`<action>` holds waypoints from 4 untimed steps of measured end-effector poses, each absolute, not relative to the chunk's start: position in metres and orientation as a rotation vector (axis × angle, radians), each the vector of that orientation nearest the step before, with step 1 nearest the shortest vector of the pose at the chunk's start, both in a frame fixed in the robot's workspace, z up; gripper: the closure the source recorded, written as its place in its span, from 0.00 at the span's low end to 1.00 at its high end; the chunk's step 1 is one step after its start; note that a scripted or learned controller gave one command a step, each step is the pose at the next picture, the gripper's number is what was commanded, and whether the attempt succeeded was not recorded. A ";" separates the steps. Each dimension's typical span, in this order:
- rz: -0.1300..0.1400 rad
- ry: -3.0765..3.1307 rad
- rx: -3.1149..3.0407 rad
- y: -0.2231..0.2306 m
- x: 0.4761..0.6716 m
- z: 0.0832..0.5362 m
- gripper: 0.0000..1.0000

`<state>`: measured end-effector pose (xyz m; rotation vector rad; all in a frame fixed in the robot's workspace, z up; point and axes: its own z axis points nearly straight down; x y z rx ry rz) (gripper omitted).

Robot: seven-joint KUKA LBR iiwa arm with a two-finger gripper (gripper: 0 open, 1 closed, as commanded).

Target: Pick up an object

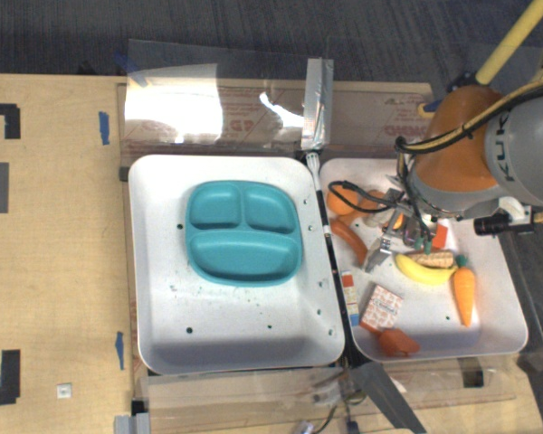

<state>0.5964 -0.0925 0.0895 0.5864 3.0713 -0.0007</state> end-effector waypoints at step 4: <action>0.009 2.968 0.981 -0.041 0.620 0.219 1.00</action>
